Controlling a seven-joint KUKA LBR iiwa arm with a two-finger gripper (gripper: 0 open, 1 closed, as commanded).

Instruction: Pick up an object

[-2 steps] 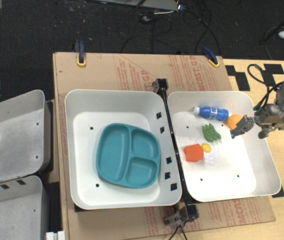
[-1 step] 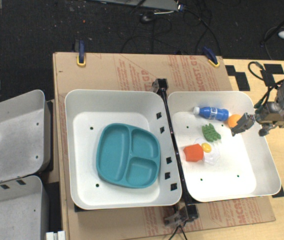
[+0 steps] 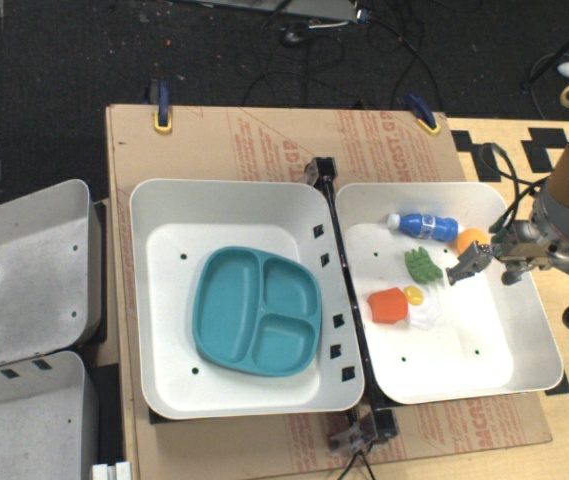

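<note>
The gripper (image 3: pixel 467 264) hangs over the right bin (image 3: pixel 524 353), in its upper right part, with the arm (image 3: pixel 564 218) reaching in from the right. Whether it is apart or together cannot be told from this view, and nothing is seen clamped in it.

**Candidate objects.** All lie in the right bin's upper left part:
- blue bottle (image 3: pixel 426 226), lying on its side near the far wall;
- orange ball (image 3: pixel 472 238), just beside the bottle's right end and close to the gripper;
- green toy (image 3: pixel 423 264), between the bottle and the red block;
- red block (image 3: pixel 389 306), nearest the divider;
- small yellow piece (image 3: pixel 413 295), touching or nearly touching the block's right side.

**Step in hand.** The step appears to be the approach to a grasp. The ball and the green toy are nearest. The red block probably offers the flattest sides for a firm grip. Centre over one object only, so that no neighbour is caught.

**Edges and room.**
- The bottle and ball sit close to the sloped far wall; descent there likely risks wall contact.
- The lower half of the right bin is bare floor, giving free room to lift and retreat.
- The left bin (image 3: pixel 164 218) holds a teal divided tray (image 3: pixel 257 311). The black divider (image 3: pixel 339 258) between the bins stands close to the red block.
</note>
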